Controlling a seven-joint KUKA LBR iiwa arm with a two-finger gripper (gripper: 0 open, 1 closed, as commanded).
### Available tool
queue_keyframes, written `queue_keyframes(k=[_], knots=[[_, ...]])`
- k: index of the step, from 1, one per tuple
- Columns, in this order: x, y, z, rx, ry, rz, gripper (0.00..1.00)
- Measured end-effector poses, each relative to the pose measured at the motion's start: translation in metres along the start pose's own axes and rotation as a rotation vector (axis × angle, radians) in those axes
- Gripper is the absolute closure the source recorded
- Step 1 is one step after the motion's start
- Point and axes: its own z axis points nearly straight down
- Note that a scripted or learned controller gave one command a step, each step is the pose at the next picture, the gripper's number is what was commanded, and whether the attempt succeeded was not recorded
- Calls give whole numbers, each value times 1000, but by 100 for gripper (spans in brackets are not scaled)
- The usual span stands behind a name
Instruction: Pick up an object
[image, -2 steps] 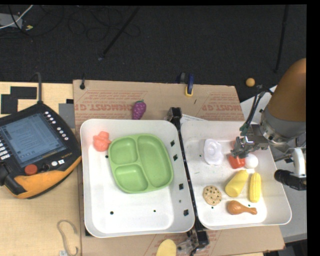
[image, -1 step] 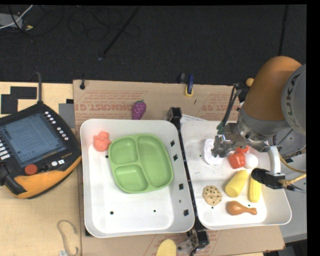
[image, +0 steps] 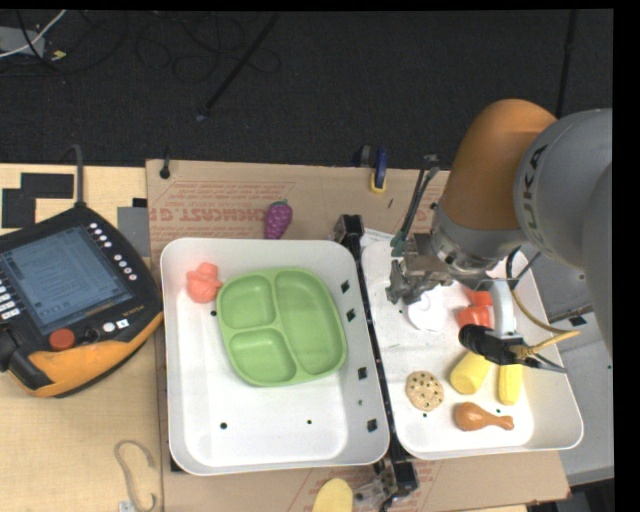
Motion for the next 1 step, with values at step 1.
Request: queue_keyframes(k=[1], knots=[[10,-2,-4,1,-1,2,100]])
